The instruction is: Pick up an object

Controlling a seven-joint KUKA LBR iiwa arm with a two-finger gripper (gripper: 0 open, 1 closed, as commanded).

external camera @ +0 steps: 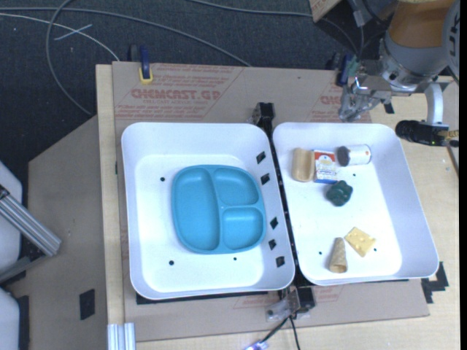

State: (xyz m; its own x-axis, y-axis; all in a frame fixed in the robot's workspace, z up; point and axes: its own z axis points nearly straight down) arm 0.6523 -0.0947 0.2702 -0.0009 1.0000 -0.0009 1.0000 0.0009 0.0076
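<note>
A brown bench (219, 86) is seen on a dark floor, and two white bins are set on it side by side. A blue plate (217, 208) with three parts is laid in the left bin (139, 195). Small things are spread in the right bin (408, 195): a tan roll (302, 164), a little box (325, 167), a white tube (355, 154), a dark green lump (338, 192), a yellow block (359, 240) and a cone (338, 256). The gripper (355, 102) is held above the far edge of the right bin, away from all of them. Whether it is open or closed cannot be told. Nothing is seen in it. The pick looks not yet begun. Next, one thing should be chosen and the arm brought down over it.
</note>
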